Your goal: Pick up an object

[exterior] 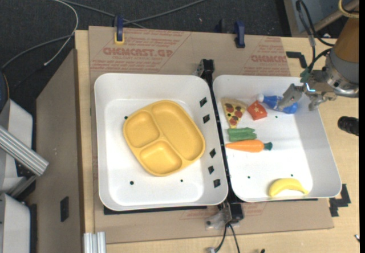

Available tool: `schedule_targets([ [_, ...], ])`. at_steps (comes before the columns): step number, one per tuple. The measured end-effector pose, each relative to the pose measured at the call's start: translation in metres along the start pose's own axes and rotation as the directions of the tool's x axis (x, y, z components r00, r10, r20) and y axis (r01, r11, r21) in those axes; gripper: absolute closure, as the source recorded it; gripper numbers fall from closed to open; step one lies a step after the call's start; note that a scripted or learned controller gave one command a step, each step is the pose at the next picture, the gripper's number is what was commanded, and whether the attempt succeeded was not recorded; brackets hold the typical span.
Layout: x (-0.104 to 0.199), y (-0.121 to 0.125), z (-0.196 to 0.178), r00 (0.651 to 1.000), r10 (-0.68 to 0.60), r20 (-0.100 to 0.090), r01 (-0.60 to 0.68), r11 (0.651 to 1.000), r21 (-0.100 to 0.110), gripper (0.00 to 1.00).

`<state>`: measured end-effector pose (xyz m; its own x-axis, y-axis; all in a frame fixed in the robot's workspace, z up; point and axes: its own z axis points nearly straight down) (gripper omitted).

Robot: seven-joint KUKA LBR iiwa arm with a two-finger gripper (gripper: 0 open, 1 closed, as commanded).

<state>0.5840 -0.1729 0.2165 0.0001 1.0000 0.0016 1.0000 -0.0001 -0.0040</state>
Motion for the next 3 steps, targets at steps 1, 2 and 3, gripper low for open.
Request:
schedule_targets([
  [1, 0.002, -0.002, 0.042, 1.0, 0.0, 0.0, 0.0, 1.0, 0.0, 0.0],
  [2, 0.008, -0.003, 0.104, 1.0, -0.001, -0.001, 0.001, 1.0, 0.001, 0.0],
  [3, 0.007, -0.001, 0.089, 1.0, -0.001, 0.0, 0.001, 1.0, -0.005, 1.0],
])
